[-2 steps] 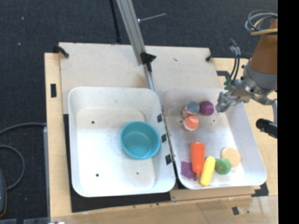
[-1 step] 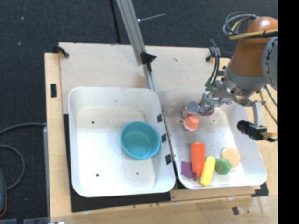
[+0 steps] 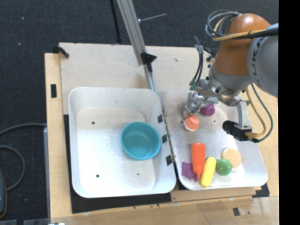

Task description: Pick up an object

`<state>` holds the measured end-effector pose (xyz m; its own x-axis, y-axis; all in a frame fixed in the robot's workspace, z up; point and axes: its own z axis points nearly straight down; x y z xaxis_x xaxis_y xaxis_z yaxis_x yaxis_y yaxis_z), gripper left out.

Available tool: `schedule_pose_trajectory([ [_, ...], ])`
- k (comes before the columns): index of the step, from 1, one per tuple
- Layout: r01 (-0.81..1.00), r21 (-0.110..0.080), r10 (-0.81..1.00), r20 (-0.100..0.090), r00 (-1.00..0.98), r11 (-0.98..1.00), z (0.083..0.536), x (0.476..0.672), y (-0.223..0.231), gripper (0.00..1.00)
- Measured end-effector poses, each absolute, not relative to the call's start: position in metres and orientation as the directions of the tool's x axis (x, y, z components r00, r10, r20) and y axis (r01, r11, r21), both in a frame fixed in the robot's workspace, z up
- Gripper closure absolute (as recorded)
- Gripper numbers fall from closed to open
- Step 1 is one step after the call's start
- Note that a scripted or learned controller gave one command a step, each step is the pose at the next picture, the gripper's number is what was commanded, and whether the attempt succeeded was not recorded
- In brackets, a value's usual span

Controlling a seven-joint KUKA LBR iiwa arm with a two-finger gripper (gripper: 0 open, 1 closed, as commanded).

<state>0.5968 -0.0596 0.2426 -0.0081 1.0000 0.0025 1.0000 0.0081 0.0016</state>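
Two metal fingers of the claw (image 3: 192, 108) point down into the right white bin (image 3: 253, 175), just above a small orange-and-white rounded object (image 3: 191, 123) that sits right under their tips; whether the fingers are spread or closed cannot be told from this slant, and nothing is plainly seen between them. At about three o'clock from the claw, touching or nearly touching it, lies a small purple round piece (image 3: 207, 110). Toward five o'clock, well apart, an orange cylinder-shaped toy (image 3: 198, 156) stands beside a yellow oblong toy (image 3: 208, 171), the two touching. A purple flat scrap (image 3: 188, 170) lies at the orange one's seven o'clock side, a green ball (image 3: 223, 167) sits just at the yellow one's three o'clock, and a pale tan disc (image 3: 232, 156) rests against the ball at its one o'clock. At eight o'clock from the claw, in the left white bin (image 3: 84, 102), a teal plastic bowl (image 3: 140, 140) sits upright near the bin's right wall.
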Motion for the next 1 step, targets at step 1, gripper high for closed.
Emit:
schedule_pose_trajectory([
  [1,1.0,0.0,1.0,0.001,-0.006,0.006,0.2333,0.5807,-0.011,1.0],
])
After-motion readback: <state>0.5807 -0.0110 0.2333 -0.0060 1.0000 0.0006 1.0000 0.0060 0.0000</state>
